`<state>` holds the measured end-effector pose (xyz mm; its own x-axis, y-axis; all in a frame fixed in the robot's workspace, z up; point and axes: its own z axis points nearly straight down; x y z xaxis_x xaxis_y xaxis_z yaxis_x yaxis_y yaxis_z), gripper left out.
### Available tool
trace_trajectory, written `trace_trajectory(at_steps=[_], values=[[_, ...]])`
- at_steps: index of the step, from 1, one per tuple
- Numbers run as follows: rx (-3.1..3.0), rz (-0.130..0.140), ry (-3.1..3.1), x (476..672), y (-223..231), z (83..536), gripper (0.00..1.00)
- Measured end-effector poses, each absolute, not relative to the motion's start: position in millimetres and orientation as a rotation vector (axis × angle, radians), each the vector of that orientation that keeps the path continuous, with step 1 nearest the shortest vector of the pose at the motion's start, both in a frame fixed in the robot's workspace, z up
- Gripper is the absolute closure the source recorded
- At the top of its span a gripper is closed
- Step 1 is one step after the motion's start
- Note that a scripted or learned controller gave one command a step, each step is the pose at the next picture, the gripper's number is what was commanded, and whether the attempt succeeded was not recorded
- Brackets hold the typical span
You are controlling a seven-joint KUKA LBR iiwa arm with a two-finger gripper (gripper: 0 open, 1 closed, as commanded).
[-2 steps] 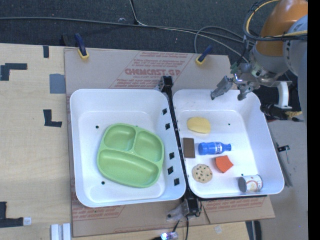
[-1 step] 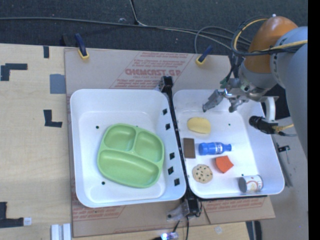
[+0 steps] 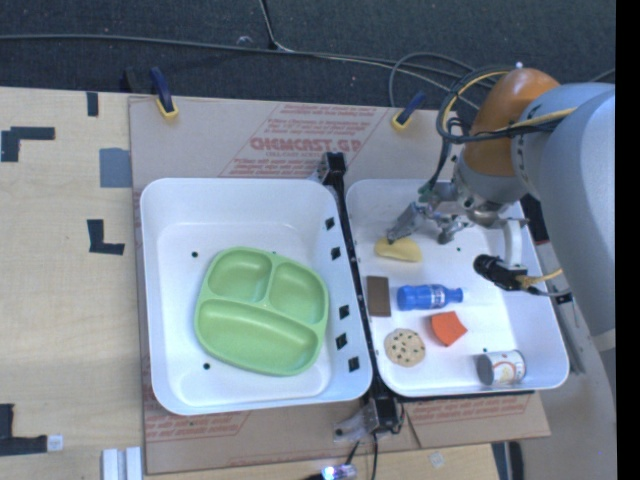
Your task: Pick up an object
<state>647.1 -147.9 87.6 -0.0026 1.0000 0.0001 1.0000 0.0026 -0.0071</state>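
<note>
My gripper [image 3: 424, 230] hangs over the back of the right bin [image 3: 530, 340], its fingers spread open with nothing between them. Its left finger tip is just above and behind a pale yellow wedge [image 3: 399, 252] lying on the bin floor. Nearer the front lie a blue bottle [image 3: 428, 296] on its side, a brown block [image 3: 377, 296], an orange block [image 3: 449, 328], a round speckled cookie [image 3: 404, 347] and a small can [image 3: 500, 367] on its side.
The left bin [image 3: 165, 218] holds a green divided plate [image 3: 263, 311]. A black divider [image 3: 343, 258] runs between the two bins. The arm's grey body [image 3: 585, 188] covers the right bin's far right side.
</note>
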Motion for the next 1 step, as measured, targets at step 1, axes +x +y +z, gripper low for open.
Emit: trace_trajectory(at_steps=[1], values=[[-2.221,0.001,-2.225,648.0,-147.8,86.3,0.00]])
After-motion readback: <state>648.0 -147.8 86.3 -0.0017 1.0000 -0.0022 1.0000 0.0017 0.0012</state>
